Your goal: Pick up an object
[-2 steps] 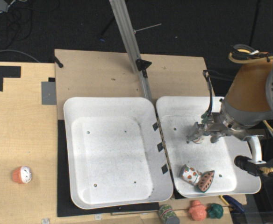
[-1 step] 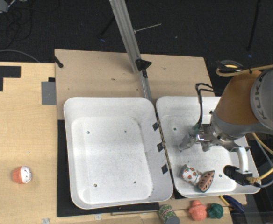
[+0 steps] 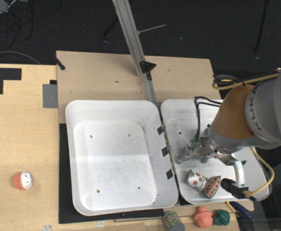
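Note:
In the right bin (image 3: 179,114), a small white toy with orange spots (image 3: 195,179) lies near the front edge. A brown and red shoe-shaped piece (image 3: 211,186) rests against its right side. My gripper (image 3: 188,154) hangs low over the right bin's middle, just behind and slightly left of the spotted toy. The grey arm with its orange band (image 3: 232,114) reaches in from the right and hides the bin floor beneath it. I see nothing held in the gripper.
The left bin (image 3: 83,114) sits beside it, joined by black clips (image 3: 165,150). A green cylinder (image 3: 172,220), a pink-orange toy (image 3: 203,217) and a green toy (image 3: 221,217) lie in front of the right bin. An orange and white ball (image 3: 22,180) rests on the wooden bench at far left. A slanted metal rail (image 3: 133,37) stands behind.

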